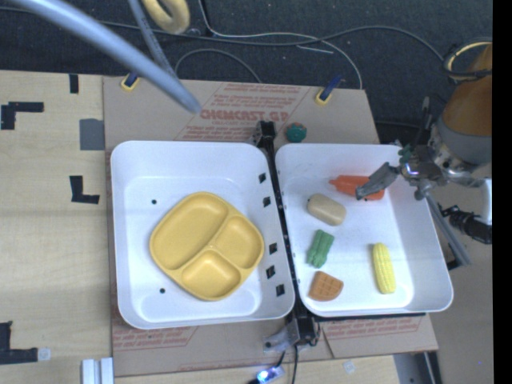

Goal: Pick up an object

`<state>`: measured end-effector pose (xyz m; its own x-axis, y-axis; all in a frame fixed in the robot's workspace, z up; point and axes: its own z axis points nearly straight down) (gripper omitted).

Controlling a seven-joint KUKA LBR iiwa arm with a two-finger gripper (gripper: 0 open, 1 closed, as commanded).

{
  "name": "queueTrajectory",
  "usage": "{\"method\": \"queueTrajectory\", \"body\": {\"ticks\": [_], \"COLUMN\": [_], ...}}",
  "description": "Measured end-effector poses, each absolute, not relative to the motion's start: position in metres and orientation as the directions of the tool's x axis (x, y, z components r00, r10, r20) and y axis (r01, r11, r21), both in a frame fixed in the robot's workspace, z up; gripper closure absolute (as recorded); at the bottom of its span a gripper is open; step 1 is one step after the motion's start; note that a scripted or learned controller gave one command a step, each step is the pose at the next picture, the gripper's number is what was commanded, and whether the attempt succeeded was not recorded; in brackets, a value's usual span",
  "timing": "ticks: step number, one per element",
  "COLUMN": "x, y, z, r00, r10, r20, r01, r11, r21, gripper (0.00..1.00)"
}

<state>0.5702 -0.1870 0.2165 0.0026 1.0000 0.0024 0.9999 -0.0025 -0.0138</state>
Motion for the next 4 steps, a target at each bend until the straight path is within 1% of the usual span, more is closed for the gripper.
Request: {"method": "queueTrajectory", "body": {"ticks": [1, 3, 4], "x": [0.573, 0.555, 0.556], "y": [-0.187, -0.178, -0.177], "z": [0.224, 0.105, 0.084], "r00": [-0.001, -0.001, -0.002], "r10": [1.000, 1.000, 1.000], "r20": [0.000, 0.001, -0.002], "r01": [1.000, 1.000, 1.000], "r11": [0.001, 0.001, 0.002], "r21": [-0.001, -0.008, -0.001], "gripper": [0.00, 0.00, 0.00]}}
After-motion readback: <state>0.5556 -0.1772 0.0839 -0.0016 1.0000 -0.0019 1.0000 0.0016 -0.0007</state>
